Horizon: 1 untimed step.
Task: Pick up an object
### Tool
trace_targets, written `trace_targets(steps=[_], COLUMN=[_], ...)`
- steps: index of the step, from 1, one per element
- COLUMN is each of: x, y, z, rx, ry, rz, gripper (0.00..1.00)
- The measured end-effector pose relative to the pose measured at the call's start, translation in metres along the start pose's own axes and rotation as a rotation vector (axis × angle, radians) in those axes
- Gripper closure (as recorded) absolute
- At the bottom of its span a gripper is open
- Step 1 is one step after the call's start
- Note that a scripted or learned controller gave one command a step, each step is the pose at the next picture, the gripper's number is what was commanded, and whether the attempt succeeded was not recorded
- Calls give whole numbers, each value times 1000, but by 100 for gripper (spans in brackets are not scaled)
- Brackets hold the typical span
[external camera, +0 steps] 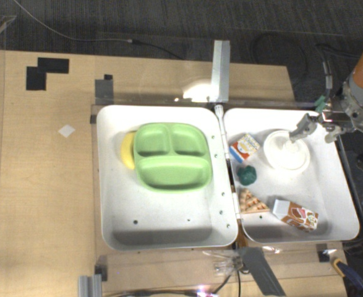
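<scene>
Printed carton (297, 216) lying nearest the lens, hand (306, 127) hovering over the white bowl (286, 150).
Landmark: the bowl. Carton is sitting below it in the right bin (345, 184), waffle-patterned piece (250, 201) lower left, teal lump (247, 175) left. Whether the hand is gaping, I cannot tell. Bowl is looking rigid, slick, light; its rim is probably offering the best hold.

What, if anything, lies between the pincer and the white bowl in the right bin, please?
Nothing visible does. The pincer hangs at the upper right edge of the white bowl, with no other item between them; the teal object sits lower left.
</scene>
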<state>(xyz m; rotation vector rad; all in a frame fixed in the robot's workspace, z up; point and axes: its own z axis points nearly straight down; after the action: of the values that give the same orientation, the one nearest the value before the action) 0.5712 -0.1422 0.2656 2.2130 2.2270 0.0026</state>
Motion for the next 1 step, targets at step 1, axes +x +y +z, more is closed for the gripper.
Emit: trace_targets(steps=[1], x=[18], y=[-27], z=[128], rx=[0], ry=[0], rz=[-197], gripper=[0])
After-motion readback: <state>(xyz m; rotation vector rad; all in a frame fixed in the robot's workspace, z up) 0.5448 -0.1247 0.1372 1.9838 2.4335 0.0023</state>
